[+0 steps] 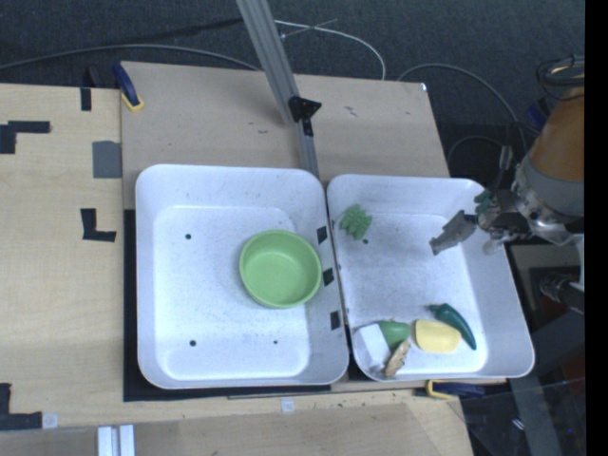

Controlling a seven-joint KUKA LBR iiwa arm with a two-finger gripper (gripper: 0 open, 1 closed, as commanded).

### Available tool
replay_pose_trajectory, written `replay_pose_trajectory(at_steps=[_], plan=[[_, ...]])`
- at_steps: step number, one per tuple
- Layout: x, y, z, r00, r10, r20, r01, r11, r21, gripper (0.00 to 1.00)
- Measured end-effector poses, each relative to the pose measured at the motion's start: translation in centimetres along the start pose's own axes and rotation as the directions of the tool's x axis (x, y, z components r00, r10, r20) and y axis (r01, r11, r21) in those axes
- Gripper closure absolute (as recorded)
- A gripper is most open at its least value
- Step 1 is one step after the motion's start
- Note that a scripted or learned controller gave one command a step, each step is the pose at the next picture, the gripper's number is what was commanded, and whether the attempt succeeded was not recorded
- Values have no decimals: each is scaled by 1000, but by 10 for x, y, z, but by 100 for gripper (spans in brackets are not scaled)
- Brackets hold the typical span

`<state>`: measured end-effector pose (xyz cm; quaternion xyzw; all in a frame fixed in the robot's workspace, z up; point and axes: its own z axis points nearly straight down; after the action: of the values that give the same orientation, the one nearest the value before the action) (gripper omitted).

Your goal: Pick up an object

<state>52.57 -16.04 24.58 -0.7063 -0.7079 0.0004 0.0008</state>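
In the left bin point(171, 255) a light green bowl point(280, 269) stands upright. The right bin point(408, 274) has a small green bumpy toy point(356, 221) near its far left corner. At its near edge lie a yellow piece point(437, 336), a dark green pepper-like piece point(457, 322), a green piece point(394, 332) and a small tan piece point(397, 356), close together. My gripper point(465, 243) hangs over the right bin's right side, above the bare floor, open with nothing between its fingers. It is well apart from every object.
A slanted grey pole point(271, 50) crosses the bench behind the bins and ends at a black clamp point(304, 109). Cables run over the dark floor beyond. The bins' shared rim point(331, 255) divides the two floors.
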Motion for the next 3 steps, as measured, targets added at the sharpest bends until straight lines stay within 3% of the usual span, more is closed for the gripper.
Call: replay_pose_trajectory(at_steps=[1, 3], plan=[[0, 0, 0, 1000, 0, 0, 0, 1000, 0, 0], [-14, -2, 114, 1000, 2, 0, -2, 1000, 6, 0]])
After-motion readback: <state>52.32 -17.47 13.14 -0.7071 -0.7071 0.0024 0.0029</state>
